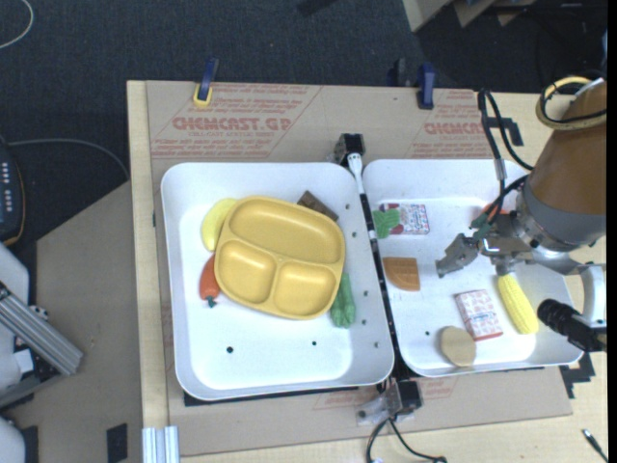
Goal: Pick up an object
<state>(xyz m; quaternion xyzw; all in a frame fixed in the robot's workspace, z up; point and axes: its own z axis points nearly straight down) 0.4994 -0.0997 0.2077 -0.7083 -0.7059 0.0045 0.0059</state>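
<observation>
My gripper (459, 255) hangs over the middle of the right bin (439, 177), with nothing visibly in it. Just left of it lies an orange-brown square piece (401, 273). Below it sits a small red-and-white box (479, 313), with a yellow corn cob (516, 301) to that box's right and a tan round lump (458, 345) at the bin's front. A green-and-white packet (403, 220) lies toward the bin's back left.
The left bin (183, 258) holds a yellow divided plate (279, 257) lying over a yellow fruit (214, 222), a red pepper (208, 281), a green item (343, 304) and a brown piece (316, 204). The arm's grey and orange body (571, 172) overhangs the right bin's right side.
</observation>
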